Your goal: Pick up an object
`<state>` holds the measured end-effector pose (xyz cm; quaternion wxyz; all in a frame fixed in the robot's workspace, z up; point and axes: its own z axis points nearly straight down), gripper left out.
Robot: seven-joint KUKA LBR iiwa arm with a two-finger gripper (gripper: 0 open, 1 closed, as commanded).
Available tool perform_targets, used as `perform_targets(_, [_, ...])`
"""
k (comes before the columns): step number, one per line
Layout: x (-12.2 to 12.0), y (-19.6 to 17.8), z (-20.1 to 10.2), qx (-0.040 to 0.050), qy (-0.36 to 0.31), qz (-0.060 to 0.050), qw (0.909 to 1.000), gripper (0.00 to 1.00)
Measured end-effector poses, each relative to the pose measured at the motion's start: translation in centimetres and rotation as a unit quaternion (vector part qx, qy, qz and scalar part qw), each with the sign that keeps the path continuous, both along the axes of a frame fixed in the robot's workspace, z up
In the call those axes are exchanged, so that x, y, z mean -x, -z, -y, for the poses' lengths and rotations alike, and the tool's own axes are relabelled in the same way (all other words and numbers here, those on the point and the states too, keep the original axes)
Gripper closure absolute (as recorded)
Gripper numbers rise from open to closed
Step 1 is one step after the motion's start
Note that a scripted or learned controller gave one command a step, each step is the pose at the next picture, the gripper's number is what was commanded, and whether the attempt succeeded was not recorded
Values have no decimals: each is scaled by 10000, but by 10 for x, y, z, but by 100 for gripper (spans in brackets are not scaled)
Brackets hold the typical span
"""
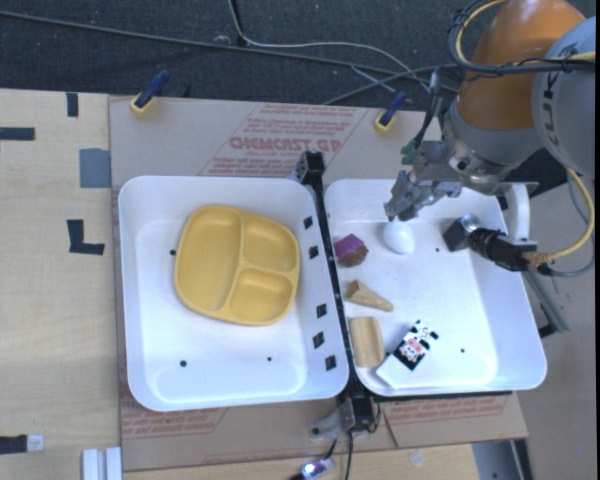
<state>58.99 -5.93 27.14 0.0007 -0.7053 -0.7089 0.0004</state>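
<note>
My gripper [404,206] hangs over the back left part of the right bin [500,318]. A small white egg-shaped object [398,237] lies in the bin just below and in front of its tip, very close to it. Left of the white object sits a small purple piece [351,250]. Further forward along the bin's left side lie a tan wedge [368,296] and a tan block [366,340]. A black-and-white toy [416,346] rests near the front, partly on a white card [389,373].
The left bin [145,298] holds a yellow divided plate [237,265]. A black divider [325,268] runs between the two bins. Cables trail across the dark floor behind the bench.
</note>
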Motion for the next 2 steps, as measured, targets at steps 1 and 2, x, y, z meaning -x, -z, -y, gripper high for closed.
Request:
perform_targets(1, [1,14,-57,-2,-7,-5,10000,100])
perform_targets(2, [5,19,-108,3,-1,-4,10000,100])
